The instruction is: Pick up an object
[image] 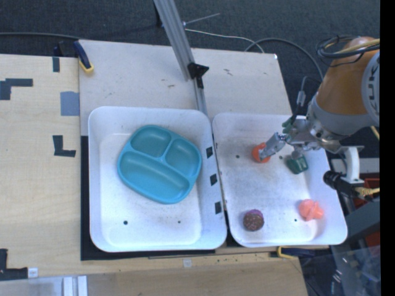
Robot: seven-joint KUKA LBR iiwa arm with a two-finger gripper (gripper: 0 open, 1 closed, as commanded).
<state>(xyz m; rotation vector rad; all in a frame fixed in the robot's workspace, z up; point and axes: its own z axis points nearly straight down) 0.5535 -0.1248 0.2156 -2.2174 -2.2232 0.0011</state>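
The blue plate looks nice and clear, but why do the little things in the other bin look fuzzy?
In the camera view, the blue plate is big and evenly lit, so its three sections read clearly; the orange object by the gripper, the pink object and the dark ball are small and soft-edged, and the white bin is bright.

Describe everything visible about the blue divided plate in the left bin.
The blue plate is a light blue, smooth, plastic-looking dish with rounded corners and three compartments: one long section along its lower left and two smaller ones at its upper right. It lies flat and right side up on the floor of the left bin, turned at a slant to the bin's walls, roughly in the middle. The compartments look bare. Only the bin touches it; the gripper is over the right bin.
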